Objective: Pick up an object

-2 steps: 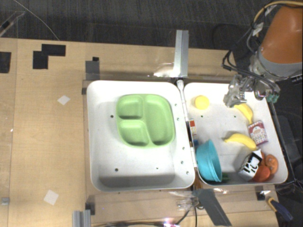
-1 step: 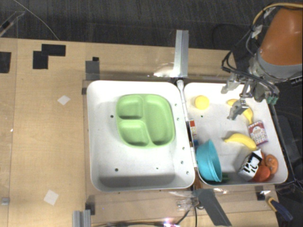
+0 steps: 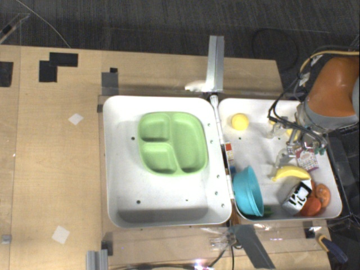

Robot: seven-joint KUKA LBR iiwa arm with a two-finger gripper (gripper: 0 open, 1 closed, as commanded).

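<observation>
Camera view from overhead has two white bins sitting side by side on the wooden bench. Left bin (image 3: 121, 167) has a green divided tray (image 3: 171, 142) lying in it, three compartments, tilted a bit off square.

Right bin (image 3: 256, 136) is where all the small stuff is. A yellow ball (image 3: 240, 121) sits near the far left corner, well apart from everything else. A blue bowl (image 3: 248, 191) is tipped up on its side against the bin's left wall at the near end. Over toward the right there's a banana (image 3: 291, 173), and just past it at the near right corner a black-and-white can (image 3: 297, 196) touching an orange-red fruit (image 3: 318, 198). A small white packet with red print (image 3: 307, 161) lies just beside the banana's far end.

The arm (image 3: 334, 91) comes in from the right, and the gripper (image 3: 295, 145) hangs just above the banana and packet. Honestly the fingers are a tangle of metal and cable from here, can't tell how wide they are or whether anything is between them.
</observation>
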